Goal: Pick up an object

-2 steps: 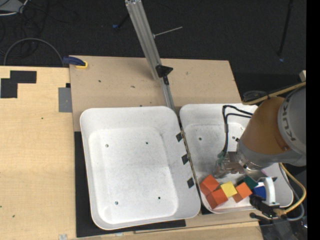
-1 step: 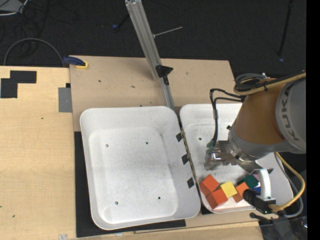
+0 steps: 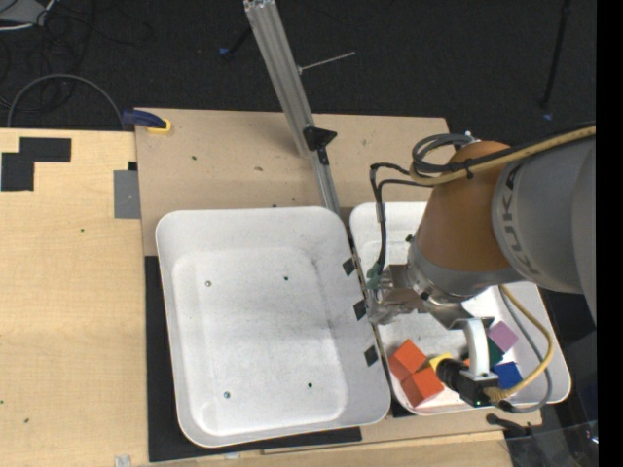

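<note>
**Arm over the right bin, blocks at its near end**

At the near end of the shallow white right bin (image 3: 362, 224) lie the things to pick. An orange-red plastic cube (image 3: 422, 387) sits nearest, with a second orange cube (image 3: 408, 355) just beside it on its far side. To their right is a small blue block (image 3: 507, 374), and a little farther a pale purple block (image 3: 503, 336).

Just beyond the orange cubes, the two-finger gripper (image 3: 393, 303) hangs under the grey and orange arm (image 3: 467, 222), close to the bin's left wall. Whether its jaws are released or clenched cannot be told, and nothing is seen held.

The shallow white left bin (image 3: 253, 319) lies alongside. Farther off, a slanted aluminium rail (image 3: 282, 66) crosses the wooden bench (image 3: 243, 154), and a blue and yellow clamp (image 3: 146, 120) sits at its far left corner.
</note>
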`<state>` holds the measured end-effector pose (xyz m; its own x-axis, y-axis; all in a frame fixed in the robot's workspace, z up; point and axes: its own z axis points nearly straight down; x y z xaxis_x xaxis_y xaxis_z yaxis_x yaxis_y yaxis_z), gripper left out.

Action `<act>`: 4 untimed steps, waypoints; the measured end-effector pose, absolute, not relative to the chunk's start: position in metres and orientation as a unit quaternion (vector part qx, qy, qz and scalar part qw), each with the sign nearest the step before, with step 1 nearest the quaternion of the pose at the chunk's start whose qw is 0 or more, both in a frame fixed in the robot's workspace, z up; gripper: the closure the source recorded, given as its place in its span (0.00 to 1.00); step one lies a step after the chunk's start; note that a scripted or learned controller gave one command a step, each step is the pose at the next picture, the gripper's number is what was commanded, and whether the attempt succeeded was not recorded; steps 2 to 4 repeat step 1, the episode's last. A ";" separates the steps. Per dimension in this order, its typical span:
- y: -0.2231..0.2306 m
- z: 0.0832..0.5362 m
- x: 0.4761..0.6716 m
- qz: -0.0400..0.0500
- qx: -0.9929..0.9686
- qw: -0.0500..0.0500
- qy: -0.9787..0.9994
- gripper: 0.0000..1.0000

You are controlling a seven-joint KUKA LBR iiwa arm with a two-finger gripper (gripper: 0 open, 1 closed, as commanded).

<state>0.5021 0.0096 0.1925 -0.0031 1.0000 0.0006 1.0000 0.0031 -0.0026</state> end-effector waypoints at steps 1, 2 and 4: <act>0.062 0.190 0.577 -0.001 -0.705 0.000 -0.709 1.00; 0.062 0.190 0.577 -0.001 -0.705 0.000 -0.709 1.00; 0.062 0.190 0.577 -0.001 -0.705 0.000 -0.709 1.00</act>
